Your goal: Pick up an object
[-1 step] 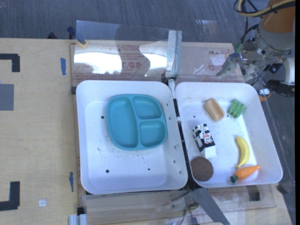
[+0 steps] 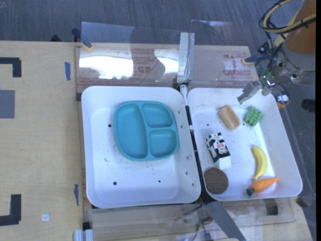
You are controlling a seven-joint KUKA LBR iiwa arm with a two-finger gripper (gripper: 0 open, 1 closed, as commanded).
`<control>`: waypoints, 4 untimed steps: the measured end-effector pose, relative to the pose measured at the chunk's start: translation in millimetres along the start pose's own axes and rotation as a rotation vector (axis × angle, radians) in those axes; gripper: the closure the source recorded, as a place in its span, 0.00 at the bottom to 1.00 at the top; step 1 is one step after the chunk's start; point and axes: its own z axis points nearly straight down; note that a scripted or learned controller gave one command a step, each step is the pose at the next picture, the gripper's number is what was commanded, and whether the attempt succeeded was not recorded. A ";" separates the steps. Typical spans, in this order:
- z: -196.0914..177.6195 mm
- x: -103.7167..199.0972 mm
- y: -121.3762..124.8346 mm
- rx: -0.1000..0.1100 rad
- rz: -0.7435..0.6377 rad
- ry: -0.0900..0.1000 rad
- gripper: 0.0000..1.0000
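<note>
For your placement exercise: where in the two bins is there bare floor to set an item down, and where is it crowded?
Left bin: bare floor rings the teal divided plate, widest along the near edge. Right bin: free patch between milk carton and banana. Crowded around bread roll, green toy, cookie and carrot.

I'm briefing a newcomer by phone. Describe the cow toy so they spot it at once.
Look at the right bin, the one without the blue plate. Near its middle lies the cow toy, between the bread roll above and the brown disc below. It alone is black and white, boxy and patched.
</note>
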 end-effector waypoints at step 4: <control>50.9 27.0 1.7 -0.011 -0.067 -0.003 1.00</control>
